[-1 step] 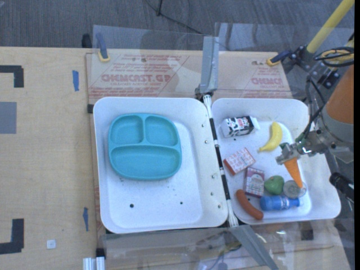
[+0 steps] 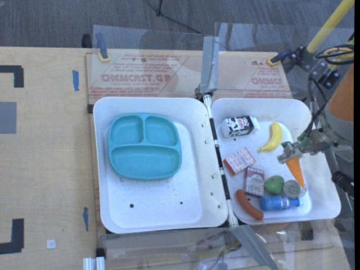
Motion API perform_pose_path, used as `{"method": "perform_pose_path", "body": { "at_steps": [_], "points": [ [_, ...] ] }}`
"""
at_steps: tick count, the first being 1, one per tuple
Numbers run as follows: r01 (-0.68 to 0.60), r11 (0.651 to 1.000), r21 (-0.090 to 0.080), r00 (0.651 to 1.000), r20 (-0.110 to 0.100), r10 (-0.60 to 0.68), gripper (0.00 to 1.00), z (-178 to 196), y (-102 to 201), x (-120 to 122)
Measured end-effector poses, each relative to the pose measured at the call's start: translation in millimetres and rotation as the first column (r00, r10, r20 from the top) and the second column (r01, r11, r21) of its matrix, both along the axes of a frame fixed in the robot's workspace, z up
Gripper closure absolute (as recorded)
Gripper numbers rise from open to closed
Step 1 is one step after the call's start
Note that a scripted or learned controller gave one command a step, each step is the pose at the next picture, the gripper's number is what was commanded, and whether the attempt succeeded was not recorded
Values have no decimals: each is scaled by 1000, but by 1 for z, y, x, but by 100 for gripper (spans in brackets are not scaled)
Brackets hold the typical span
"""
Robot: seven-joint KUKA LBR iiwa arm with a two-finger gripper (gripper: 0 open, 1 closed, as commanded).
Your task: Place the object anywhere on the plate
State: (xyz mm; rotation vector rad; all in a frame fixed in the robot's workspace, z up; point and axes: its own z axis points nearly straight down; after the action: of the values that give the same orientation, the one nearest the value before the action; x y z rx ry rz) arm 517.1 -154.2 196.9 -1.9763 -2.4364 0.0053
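A light blue plate (image 2: 144,146) with three compartments lies in the left bin (image 2: 185,201), toward its back left, and nothing lies on it. My gripper (image 2: 289,152) is over the right bin (image 2: 323,198), on its right side. It sits right at the top end of an orange carrot (image 2: 296,172), which points toward the bin's front. A yellow banana (image 2: 272,136) lies just to the gripper's back left. Whether the gripper touches the carrot cannot be made out.
The right bin also holds a black-and-white milk carton (image 2: 237,126), a red box (image 2: 239,160), a second small box (image 2: 254,181), a green fruit (image 2: 274,184), a silver can (image 2: 292,189), a blue bottle (image 2: 279,202) and a red sausage (image 2: 248,204). A raised divider (image 2: 216,156) separates the bins.
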Motion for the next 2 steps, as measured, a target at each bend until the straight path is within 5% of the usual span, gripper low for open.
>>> {"method": "perform_pose_path", "body": {
  "at_steps": [1,2],
  "points": [
    [148,989,-2,989,2,-148,100,5,59,22],
    [61,998,-1,998,4,-61,100,-99,24,21]
  ]
}}
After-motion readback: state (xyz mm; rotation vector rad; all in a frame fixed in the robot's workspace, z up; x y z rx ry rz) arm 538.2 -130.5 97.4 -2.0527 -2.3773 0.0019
